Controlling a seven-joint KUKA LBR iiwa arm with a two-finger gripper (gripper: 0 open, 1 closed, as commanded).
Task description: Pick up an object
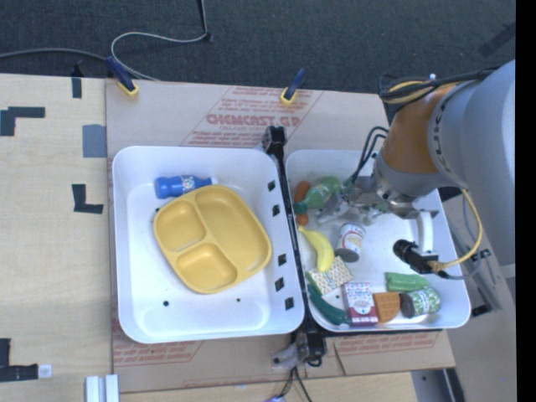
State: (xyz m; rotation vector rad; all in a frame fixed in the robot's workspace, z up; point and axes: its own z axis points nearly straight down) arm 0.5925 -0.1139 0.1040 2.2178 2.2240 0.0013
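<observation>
The gripper (362, 198) hangs low in the right bin (452, 308) — its state I cannot tell. A banana (319, 247) lies near it; the yellow tray (211, 238) sits in the left bin (134, 249).

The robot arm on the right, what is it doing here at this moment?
The grey arm reaches from the right over the right bin, which holds a banana, a small can, a green object and several packets. Its gripper sits low among these things near the bin's upper part. Nothing is visibly held yet. The left bin holds a yellow divided plate and a blue bottle.
</observation>
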